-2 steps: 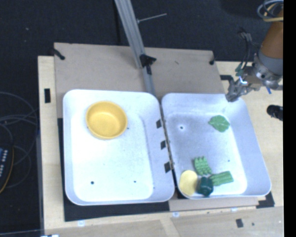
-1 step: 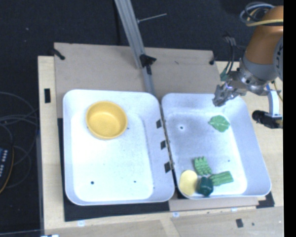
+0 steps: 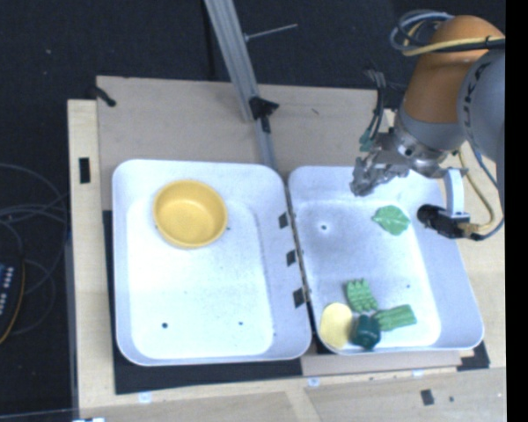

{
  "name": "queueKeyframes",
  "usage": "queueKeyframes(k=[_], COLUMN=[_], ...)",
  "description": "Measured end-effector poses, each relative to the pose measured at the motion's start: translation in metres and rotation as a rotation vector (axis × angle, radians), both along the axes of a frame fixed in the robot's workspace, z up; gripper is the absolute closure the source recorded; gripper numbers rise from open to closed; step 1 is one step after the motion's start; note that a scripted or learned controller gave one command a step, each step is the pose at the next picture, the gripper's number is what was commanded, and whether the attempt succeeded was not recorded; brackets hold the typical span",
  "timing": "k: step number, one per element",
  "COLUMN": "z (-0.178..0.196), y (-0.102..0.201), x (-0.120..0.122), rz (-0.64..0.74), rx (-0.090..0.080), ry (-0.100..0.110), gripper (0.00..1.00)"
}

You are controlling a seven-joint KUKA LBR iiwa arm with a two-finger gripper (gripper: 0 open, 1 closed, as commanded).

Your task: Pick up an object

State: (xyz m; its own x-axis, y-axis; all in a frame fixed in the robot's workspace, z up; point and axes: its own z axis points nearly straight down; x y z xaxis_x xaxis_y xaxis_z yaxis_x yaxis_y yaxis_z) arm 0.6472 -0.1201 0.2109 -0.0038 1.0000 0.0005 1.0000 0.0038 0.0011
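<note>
I see arm (image 3: 440,77) reaching in from right, claw (image 3: 370,179) low over far edge of right bin (image 3: 440,271). Cannot tell claw state from here; nothing visibly held. Pale green leaf-shaped piece (image 3: 392,219) lies just beside claw, nearer me, apart from it. Near front of right bin, clustered: green ridged block (image 3: 361,295), green bar (image 3: 398,316), dark teal object (image 3: 366,331), yellow disc (image 3: 336,323). Left bin (image 3: 202,306) carries yellow bowl (image 3: 190,214), upright. Both bins side by side on desk (image 3: 176,112).
</note>
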Motion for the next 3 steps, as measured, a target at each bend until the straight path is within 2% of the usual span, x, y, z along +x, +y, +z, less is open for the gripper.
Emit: queueKeyframes(k=[1,3], z=[0.001,0.029], y=[0.058,0.159], x=[-0.005,-0.029], rz=[0.001,0.000], rx=[0.001,0.001], ry=[0.000,-0.001], gripper=[1.00,1.00])
